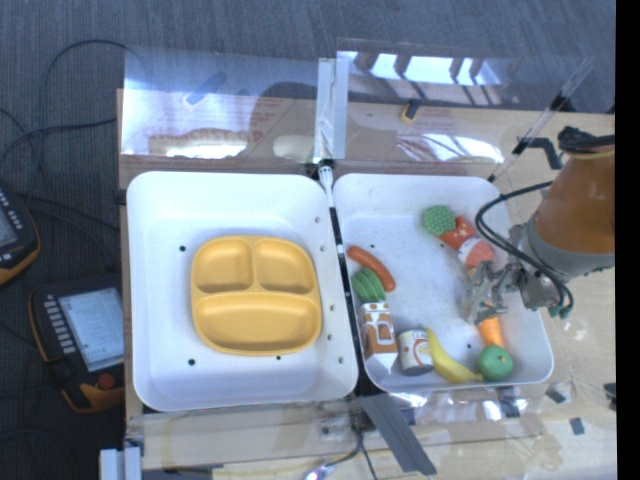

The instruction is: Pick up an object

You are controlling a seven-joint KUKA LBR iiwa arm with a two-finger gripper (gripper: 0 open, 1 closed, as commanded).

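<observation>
My gripper (487, 296) is low in the right bin (420, 258), near its right wall. An orange carrot (489, 330) lies just below it and a red-and-white piece (470, 243) just above it; whether it touches either I cannot tell. A green leafy toy (437, 219) sits at the back. A red sausage (370, 265) and a green cucumber (368, 286) lie by the left wall. Toward the front are a brown carton (376, 330), a small can (413, 351), a banana (447, 361) and a green ball (495, 364).
The left bin (170, 218) holds a yellow divided plate (256, 294). A raised divider (338, 268) separates the two bins. Clear plastic panels (330, 108) stand behind the bins. Black cables (500, 218) loop beside the orange-banded wrist (585, 203).
</observation>
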